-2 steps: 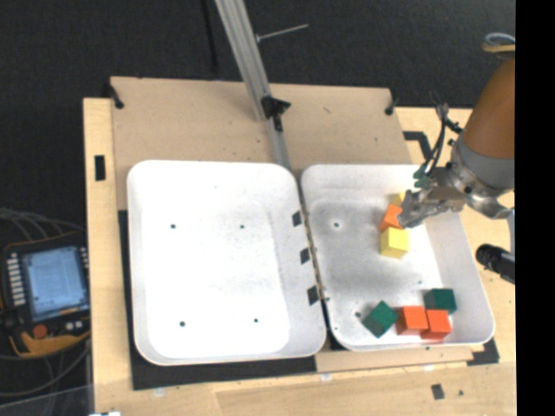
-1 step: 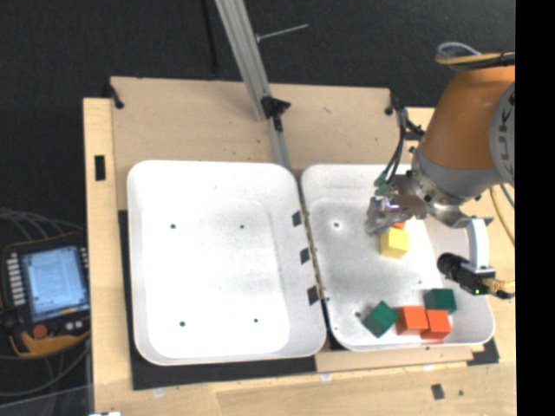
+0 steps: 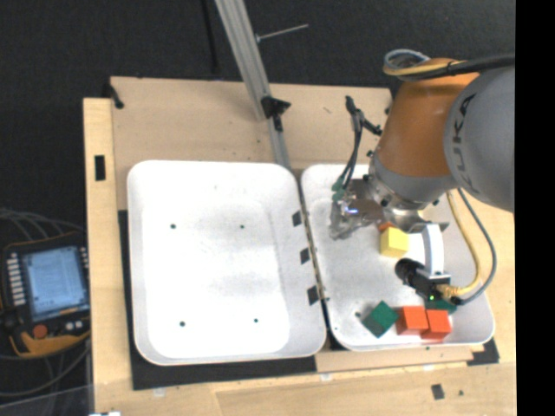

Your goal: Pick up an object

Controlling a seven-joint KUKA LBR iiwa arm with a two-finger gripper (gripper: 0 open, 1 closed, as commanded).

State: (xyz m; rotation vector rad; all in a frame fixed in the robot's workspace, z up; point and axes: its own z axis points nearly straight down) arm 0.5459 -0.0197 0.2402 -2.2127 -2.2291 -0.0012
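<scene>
at the right bin (image 3: 347, 336), the yellow block (image 3: 393, 242) lies just beside the gripper (image 3: 347, 219), to its right and apart from it, not held. whether the gripper is open or closed, i cannot tell. the block looks small, light and rigid, probably easiest pinched across two flat opposite faces.

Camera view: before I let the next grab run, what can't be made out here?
- Gripper: small and blurred under the arm's wrist; its finger state is not readable.
- Right bin: its upper right part is covered by the arm.
- Yellow block: whether it touches the gripper is unclear, the arm overlaps it.
- Orange blocks: one piece or two, too small to tell.
- Green block: its shape is unclear.
</scene>
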